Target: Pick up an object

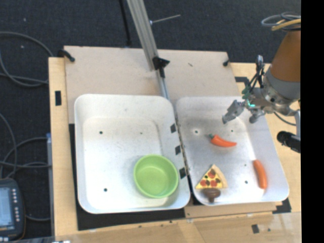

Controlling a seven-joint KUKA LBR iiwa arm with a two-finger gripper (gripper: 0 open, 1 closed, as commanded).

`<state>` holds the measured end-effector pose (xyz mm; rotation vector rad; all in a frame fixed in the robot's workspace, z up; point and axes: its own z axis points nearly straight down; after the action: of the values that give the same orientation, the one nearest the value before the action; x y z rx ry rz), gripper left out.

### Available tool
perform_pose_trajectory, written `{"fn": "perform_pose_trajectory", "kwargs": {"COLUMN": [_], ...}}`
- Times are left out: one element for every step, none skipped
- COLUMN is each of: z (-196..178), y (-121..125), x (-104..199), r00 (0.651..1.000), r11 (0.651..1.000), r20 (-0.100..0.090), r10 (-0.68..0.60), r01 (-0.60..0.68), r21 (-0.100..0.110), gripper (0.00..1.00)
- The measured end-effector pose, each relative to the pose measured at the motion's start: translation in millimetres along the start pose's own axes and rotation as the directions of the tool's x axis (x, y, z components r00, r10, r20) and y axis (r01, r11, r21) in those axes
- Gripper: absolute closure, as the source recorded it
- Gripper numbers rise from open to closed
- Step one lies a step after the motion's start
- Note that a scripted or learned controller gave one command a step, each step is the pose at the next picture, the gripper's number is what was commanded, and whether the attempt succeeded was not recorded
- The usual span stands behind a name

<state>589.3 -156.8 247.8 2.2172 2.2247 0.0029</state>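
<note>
In the right bin (202,110) lie an orange chili pepper with a green stem (223,141), a toy pizza slice (211,178) near the front edge, and an orange sausage-like piece (260,173) at the right side. My gripper (245,112) hangs over the back right part of this bin, above and to the right of the pepper. Its fingers (231,112) are spread apart with nothing between them. A green bowl (156,175) sits in the left bin (101,125) at its front right corner.
A slanted aluminium post (144,29) rises from behind the bins, where they meet. The bench's wooden board (126,70) surrounds both bins. Cables lie on the dark floor at left.
</note>
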Motion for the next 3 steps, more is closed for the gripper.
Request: {"fn": "perform_pose_trajectory", "kwargs": {"z": [62, 124, 148], "y": [-6, -1, -2], "x": [1, 0, -2], "r00": [1.0, 1.0, 1.0], "r11": [1.0, 1.0, 1.0], "r20": [0.002, 0.003, 0.004], "r10": [0.004, 0.006, 0.006], "r01": [-0.004, -0.006, -0.006], "r21": [0.007, 0.006, 0.003], "gripper": [0.0, 0.0, 0.0]}}
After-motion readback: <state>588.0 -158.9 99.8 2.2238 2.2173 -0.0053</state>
